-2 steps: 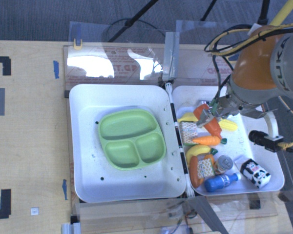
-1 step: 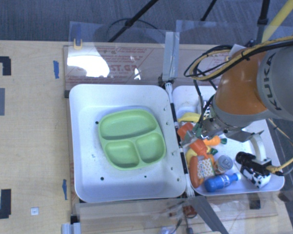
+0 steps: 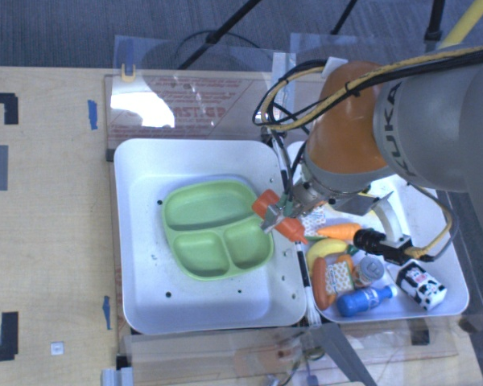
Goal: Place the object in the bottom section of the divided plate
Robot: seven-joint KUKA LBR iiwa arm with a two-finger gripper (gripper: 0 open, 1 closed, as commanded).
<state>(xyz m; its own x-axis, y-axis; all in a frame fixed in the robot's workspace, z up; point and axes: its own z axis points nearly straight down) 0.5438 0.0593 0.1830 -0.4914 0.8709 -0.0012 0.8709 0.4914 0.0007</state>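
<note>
Nearest the camera, the right bin (image 3: pixel 451 292) holds a blue bottle (image 3: pixel 362 300), a cow toy (image 3: pixel 421 286), a banana (image 3: pixel 328 248) and a carrot (image 3: pixel 338 232), packed close together. Past them, at the wall between the bins, the tool (image 3: pixel 280 214) sits by the plate's (image 3: pixel 217 227) right rim with an orange object (image 3: pixel 280 218) at its tip; whether it is closed on that object I cannot tell. The carry step looks to be in hand: the object hangs at the plate's edge, not yet over a compartment. The next move calls for a short shift left and toward the camera, over the lower compartments. The left bin (image 3: pixel 145 296) has open floor around the plate, so room is ample; the rim and dividing ridges are the edges to clear.
</note>
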